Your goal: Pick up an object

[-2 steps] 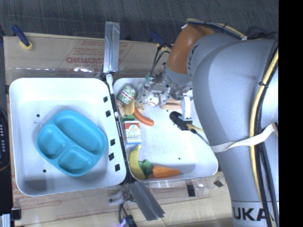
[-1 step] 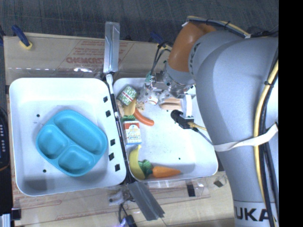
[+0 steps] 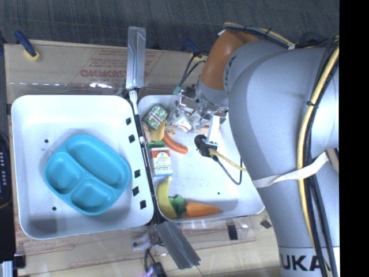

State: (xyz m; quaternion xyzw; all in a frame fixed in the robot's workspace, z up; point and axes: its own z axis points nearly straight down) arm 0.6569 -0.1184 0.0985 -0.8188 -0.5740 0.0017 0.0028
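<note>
Objects crowd the right bin [image 3: 245, 198], a green carton [image 3: 154, 117] at its ten o'clock corner beside my pincer [image 3: 190, 117] (grip state I cannot tell), so I judge we're reaching; next comes lowering squarely over one item.

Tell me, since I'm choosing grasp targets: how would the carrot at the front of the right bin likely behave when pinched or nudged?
The carrot looks like moulded plastic, so probably stiff and light. Its tapered, rounded body may roll or slide if nudged. It lies against the banana near the right bin wall, which could crowd a pinch.
</note>
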